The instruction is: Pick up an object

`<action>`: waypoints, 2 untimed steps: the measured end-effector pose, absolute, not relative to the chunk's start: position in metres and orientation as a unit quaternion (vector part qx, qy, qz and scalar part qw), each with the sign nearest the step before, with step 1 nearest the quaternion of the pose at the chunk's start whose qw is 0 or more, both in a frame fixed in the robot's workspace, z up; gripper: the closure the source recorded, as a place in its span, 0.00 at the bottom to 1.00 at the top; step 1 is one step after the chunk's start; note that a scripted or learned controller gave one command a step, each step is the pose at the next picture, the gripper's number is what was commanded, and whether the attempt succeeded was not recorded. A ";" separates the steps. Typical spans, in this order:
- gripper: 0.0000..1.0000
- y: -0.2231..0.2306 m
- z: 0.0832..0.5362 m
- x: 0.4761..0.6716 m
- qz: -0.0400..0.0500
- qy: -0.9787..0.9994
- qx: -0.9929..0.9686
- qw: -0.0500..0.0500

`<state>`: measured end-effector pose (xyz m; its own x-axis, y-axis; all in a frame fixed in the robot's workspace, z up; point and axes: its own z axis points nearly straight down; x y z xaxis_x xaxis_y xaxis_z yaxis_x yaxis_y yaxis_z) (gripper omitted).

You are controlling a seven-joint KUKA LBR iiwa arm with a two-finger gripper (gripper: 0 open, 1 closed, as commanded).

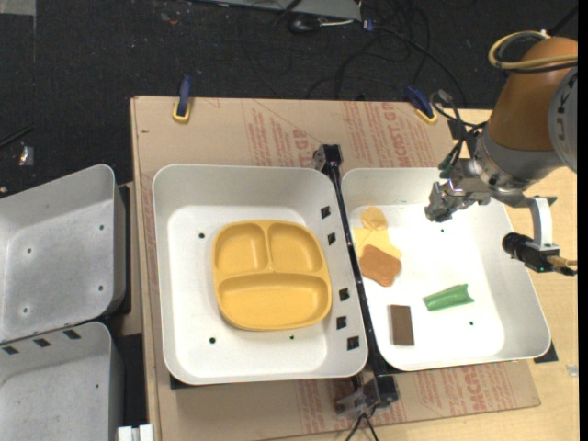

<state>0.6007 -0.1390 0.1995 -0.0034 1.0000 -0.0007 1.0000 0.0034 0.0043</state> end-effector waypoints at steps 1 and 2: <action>1.00 -0.142 0.246 0.594 0.001 0.708 0.706 0.003; 1.00 -0.095 0.251 0.590 0.000 0.710 0.705 0.000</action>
